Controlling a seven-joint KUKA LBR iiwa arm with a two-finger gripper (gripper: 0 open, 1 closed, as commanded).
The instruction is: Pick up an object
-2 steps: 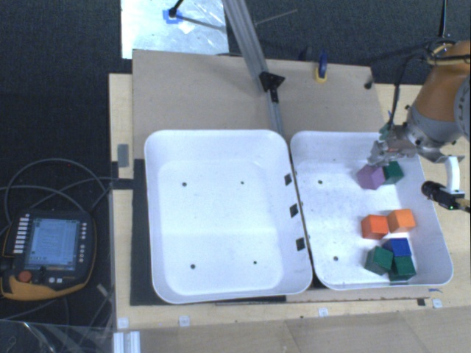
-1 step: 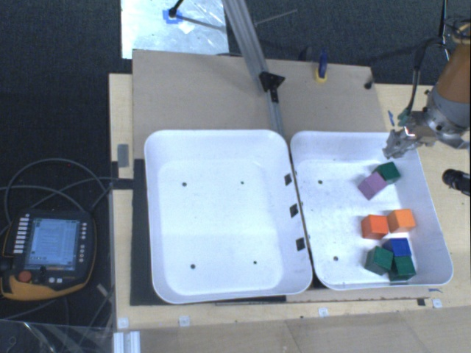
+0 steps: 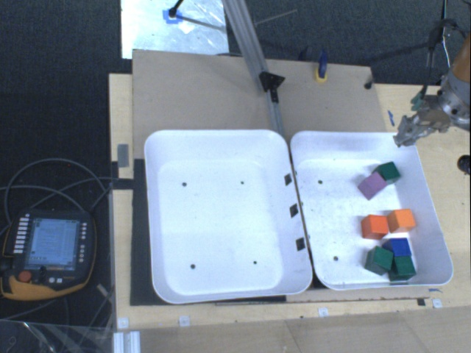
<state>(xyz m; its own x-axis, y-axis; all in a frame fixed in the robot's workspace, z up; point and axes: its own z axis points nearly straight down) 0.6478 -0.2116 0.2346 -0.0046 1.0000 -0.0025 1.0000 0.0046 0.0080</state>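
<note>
Room is plentiful in the left bin, a shallow white tray with rounded corners and a smooth floor marked by a few small dark dots. The right bin touches it along a shared rim carrying three small dark clips, and its left half is bare. The blocks crowd the right side of that bin: a purple cube touching a green cube towards the far right wall, two orange cubes side by side nearer, and at the near right corner a blue cube packed against two dark green cubes close to the rim. All look matte and hard-edged. The gripper hangs just outside the far right rim of the right bin, over the pale bench, apart from every block; whether its fingers are spread or closed I cannot tell, and nothing shows between them. A yellow-edged control pendant lies on dark carpet at the left.
</note>
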